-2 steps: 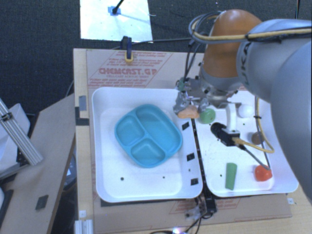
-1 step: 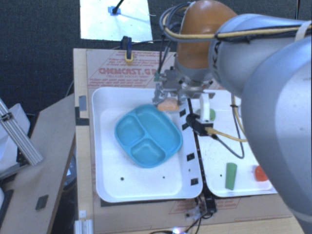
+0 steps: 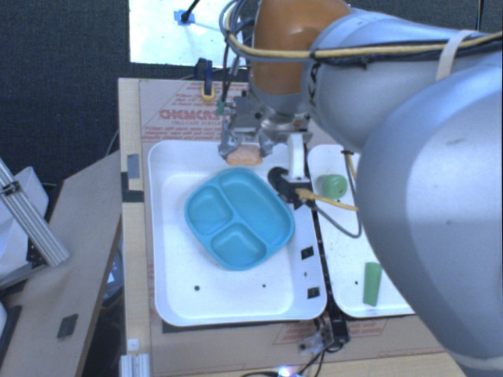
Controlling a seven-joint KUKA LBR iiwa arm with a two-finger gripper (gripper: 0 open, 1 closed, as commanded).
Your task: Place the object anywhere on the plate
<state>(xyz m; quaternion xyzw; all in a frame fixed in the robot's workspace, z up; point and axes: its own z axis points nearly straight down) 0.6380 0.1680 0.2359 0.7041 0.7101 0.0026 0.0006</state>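
Gripper [image 3: 242,141] w/ orange object [image 3: 244,156] at its tips, near far edge of left bin [image 3: 169,289]; can't tell if pinched. Object just beyond plate [image 3: 238,218] far rim, so prob. mid-carry, not yet on plate

arm [image 3: 393,132] hides much of the right bin [image 3: 346,289].

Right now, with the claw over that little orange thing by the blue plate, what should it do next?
Probably lift a little and carry it toward the near side, over the plate. The orange lump sits at the gripper, just beyond the plate's far rim in the left bin. I cannot tell whether it is gripped.
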